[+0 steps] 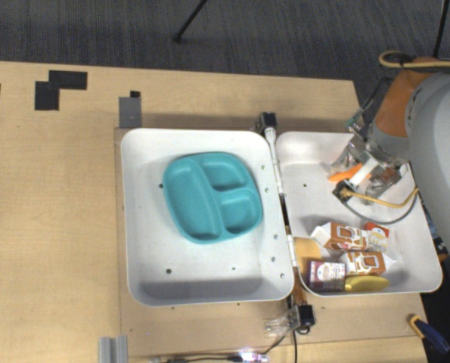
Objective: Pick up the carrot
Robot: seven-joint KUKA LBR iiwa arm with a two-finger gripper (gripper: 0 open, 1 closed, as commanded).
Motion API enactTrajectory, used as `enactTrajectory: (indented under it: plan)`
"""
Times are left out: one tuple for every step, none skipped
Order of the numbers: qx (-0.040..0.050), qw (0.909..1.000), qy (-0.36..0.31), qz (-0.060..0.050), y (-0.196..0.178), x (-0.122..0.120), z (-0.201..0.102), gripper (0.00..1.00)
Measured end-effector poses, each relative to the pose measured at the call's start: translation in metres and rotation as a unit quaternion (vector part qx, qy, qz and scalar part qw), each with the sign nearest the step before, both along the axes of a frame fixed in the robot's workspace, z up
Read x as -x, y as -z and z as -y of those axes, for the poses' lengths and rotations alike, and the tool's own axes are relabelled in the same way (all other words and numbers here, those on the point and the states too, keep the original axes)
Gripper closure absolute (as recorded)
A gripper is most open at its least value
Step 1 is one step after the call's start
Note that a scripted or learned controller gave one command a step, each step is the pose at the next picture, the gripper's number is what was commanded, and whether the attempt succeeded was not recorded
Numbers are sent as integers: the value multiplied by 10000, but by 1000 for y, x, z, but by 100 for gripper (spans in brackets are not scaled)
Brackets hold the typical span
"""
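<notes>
- Counter [51, 225]: light wood, carrying two shallow white bins side by side.
- Left bin [145, 278]: holds one teal divided plate [211, 195], lying flat near the middle, three compartments facing up.
- Right bin [308, 191]: holds the arm's working end and a cluster of food items along its near edge.
- Arm [429, 127]: grey, with an orange band above the wrist, reaching in from the right over the far part of the right bin.
- Claw [355, 174]: lowered into the upper middle of the right bin, metal fingers pointing toward the bin floor.
- Carrot [346, 174]: a small orange piece showing right at the claw's fingertips, in the upper middle of the right bin — it appears to sit between the fingers, so the claw reads as closed on it.
- Whether the carrot is lifted off the bin floor or resting on it — cannot be told from this angle.
- Yellow cable [387, 201]: loops from the claw toward the arm, just beside the carrot.
- Snack packets [357, 240]: white and brown wrappers, lying in the near half of the right bin, well apart from the claw.
- Dark carton [327, 272]: lies at the near edge of the right bin, touching the packets.
- Banana [366, 283]: yellow, lying just beside the carton along the same near edge.
</notes>
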State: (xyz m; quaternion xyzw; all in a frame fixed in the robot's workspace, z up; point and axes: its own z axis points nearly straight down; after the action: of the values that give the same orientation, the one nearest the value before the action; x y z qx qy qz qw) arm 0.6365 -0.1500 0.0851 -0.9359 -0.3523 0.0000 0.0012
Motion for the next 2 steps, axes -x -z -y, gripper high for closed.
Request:
enactTrajectory:
  plan:
    - [-5,9874,1583,2,0,32,-7,0]
    - [-7,9681,2506,-7,0,60,6,0]
